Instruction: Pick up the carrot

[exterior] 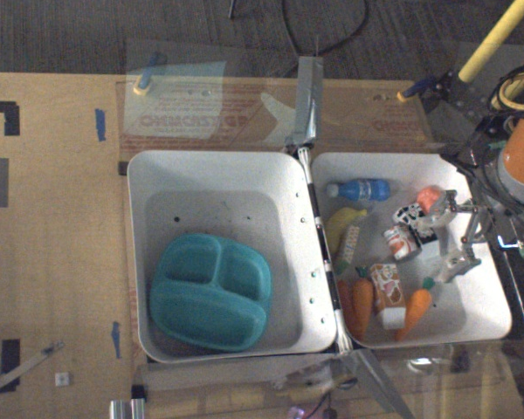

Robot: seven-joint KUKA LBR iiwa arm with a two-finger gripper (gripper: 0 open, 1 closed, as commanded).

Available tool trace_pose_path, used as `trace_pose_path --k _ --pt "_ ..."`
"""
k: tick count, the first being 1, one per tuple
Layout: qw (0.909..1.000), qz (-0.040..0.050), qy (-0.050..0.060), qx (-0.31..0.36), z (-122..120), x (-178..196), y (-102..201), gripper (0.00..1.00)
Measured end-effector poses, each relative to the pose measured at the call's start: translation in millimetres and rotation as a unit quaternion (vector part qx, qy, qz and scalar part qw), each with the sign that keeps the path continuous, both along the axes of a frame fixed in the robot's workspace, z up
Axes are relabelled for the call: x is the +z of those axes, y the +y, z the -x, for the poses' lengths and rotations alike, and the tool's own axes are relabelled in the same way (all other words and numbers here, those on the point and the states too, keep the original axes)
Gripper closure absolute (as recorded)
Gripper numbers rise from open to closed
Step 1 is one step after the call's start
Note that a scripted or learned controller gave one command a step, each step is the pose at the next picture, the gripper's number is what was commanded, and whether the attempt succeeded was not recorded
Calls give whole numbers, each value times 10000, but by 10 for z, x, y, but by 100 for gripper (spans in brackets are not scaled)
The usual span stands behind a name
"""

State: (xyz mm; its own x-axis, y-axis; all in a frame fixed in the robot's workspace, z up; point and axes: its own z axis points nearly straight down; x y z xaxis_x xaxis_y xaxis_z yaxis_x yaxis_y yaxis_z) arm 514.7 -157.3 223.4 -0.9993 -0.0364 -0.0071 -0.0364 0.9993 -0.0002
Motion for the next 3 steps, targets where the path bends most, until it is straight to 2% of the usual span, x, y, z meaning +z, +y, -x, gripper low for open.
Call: trace_pose_path --k 1,2,3 --pt "9939 19 -23 1098 240 -1350 -559 0" --pt "9943 27 -71 1068 216 -1226 -567 100" --pt "9894 4 -3 1451 -99 -358 390 100"
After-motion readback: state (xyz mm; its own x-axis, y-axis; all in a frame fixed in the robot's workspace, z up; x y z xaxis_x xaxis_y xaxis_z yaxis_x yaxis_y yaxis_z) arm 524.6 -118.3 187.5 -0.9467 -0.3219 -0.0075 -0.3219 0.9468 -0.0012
